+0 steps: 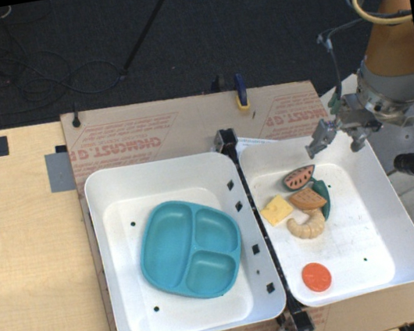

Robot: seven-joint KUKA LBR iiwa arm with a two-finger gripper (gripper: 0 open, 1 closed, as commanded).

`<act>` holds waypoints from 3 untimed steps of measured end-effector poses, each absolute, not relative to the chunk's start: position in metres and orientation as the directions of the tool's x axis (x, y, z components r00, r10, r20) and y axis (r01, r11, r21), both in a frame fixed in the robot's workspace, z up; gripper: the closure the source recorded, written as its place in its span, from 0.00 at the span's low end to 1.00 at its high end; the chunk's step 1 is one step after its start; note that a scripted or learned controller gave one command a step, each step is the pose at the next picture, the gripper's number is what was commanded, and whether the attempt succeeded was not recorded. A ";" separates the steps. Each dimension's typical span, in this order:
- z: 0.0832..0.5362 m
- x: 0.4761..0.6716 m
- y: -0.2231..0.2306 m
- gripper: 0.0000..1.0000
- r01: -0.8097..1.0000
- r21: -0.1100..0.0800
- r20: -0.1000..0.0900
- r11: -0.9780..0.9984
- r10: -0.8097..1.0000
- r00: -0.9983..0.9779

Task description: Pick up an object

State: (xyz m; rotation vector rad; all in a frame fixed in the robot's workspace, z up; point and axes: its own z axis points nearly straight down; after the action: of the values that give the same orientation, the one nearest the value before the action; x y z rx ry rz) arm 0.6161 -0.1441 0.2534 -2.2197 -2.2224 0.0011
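In the camera view, the gripper (338,136) hangs over the far right corner of the right bin (386,192), its two fingers spread apart with nothing between them. The arm's upper part is cut off by the frame's right side. Below it lies a cluster of toy foods: a watermelon slice (300,178), a brown piece (307,199) partly covering a green item (323,196) hard to identify, a yellow block (277,210) and a pale croissant (307,226). An orange disc (316,277) sits apart, nearer the front. The left bin (112,209) holds a teal divided plate (190,248).
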 end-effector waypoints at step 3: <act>0.092 0.645 -0.215 0.00 1.000 0.002 0.000 -0.001 1.000 0.001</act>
State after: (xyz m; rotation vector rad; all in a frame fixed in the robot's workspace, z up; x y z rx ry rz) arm 0.6448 -0.2147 0.0916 -2.2231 -2.2219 -0.0015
